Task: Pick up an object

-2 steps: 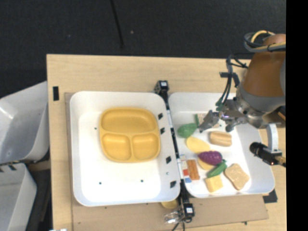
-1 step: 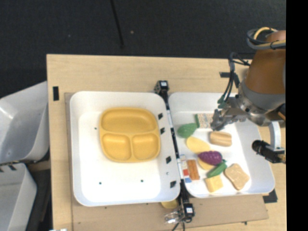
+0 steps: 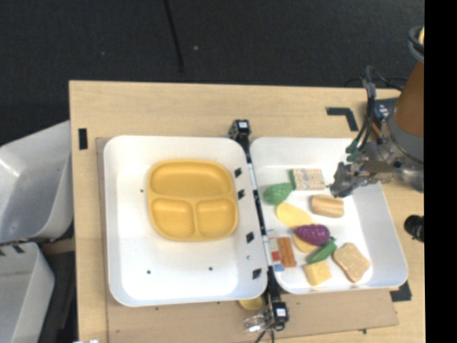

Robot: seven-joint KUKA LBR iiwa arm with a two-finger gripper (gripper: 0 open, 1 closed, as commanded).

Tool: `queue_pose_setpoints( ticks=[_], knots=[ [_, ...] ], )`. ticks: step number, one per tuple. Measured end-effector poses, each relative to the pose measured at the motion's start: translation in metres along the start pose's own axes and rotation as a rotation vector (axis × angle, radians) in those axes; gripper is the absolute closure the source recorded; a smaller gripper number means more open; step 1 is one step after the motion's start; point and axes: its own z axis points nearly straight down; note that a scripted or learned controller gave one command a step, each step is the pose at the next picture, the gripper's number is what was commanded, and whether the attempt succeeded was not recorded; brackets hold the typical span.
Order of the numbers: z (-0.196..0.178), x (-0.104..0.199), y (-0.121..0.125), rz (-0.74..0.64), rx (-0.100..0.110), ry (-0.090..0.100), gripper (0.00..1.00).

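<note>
The gripper (image 3: 342, 182), at the end of a grey arm (image 3: 400, 138) reaching in from the right, hangs over the right-hand white bin (image 3: 375, 213), near its upper middle; whether it is clenched or released cannot be made out. Just below it lies a tan bread roll (image 3: 327, 206), and just to its left a speckled, wafer-like block (image 3: 308, 179). Further left is a green leafy piece (image 3: 276, 192), with a yellow piece (image 3: 293, 214) beneath it. Lower down sit a purple bunch of grapes (image 3: 312, 233), a green pepper (image 3: 321, 251), a yellow cheese cube (image 3: 318, 273), a slice of brown bread (image 3: 351, 261) and an orange stick (image 3: 285, 251). The left-hand white bin (image 3: 121, 263) holds a yellow three-compartment plate (image 3: 192, 199). Both bins rest on a pale wooden bench (image 3: 178, 106).
</note>
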Motion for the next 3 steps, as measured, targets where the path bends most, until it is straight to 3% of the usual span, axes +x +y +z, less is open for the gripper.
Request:
queue_pose_setpoints(
  ticks=[1,2,3],
  knots=[
    [-0.048,0.06,0.003,-0.005,-0.005,0.001,1.0],
    [0.048,-0.024,0.002,0.007,0.003,-0.001,1.0],
    [0.249,-0.027,0.021,0.004,0.001,0.0,1.0]
  ],
)
